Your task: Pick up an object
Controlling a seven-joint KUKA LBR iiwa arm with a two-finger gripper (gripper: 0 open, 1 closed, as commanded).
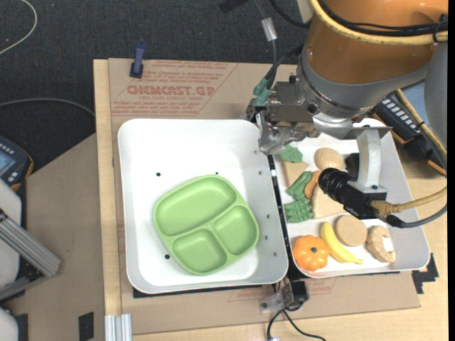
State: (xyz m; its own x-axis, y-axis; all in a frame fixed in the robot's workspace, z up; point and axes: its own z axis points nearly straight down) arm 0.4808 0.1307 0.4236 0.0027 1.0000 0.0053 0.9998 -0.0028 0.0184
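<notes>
My gripper (274,137) low at the right bin's (412,212) upper-left corner, finger state I cannot tell, toy food there, orange pumpkin (311,252), banana (339,241), green divided plate (206,224) in left bin (142,155), cardboard (170,87) reading "CHEMCAST".

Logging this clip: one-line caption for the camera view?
End effector low over right bin of toy food; green divided plate in left bin.

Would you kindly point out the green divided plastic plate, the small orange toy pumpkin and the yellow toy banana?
green divided plastic plate (206,223): camera view, centre ridge.
small orange toy pumpkin (311,253): camera view, middle of body.
yellow toy banana (336,241): camera view, mid-curve.
</notes>
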